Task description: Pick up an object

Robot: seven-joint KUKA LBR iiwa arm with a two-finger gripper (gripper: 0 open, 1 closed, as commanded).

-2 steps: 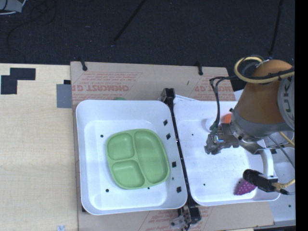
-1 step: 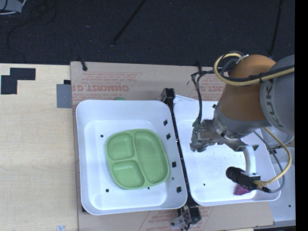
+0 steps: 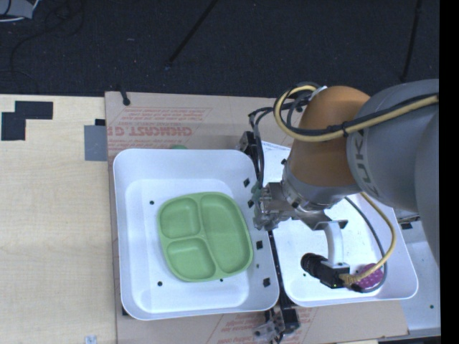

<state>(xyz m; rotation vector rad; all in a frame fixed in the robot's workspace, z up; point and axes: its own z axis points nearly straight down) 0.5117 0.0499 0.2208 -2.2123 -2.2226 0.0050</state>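
Observation:
A green three-compartment plate lies flat in the left white bin. A small purple object rests near the front right corner of the right bin, partly behind a yellow cable. The arm's orange band and grey wrist cover most of the right bin. My gripper reaches down at the right bin's left wall, close to the divider between the bins and just right of the plate's edge. Nothing can be seen held in it.
A black fitting on a white bracket hangs from the arm over the front of the right bin. Both bins sit on a cardboard sheet on the wooden bench. Cables loop above the wrist.

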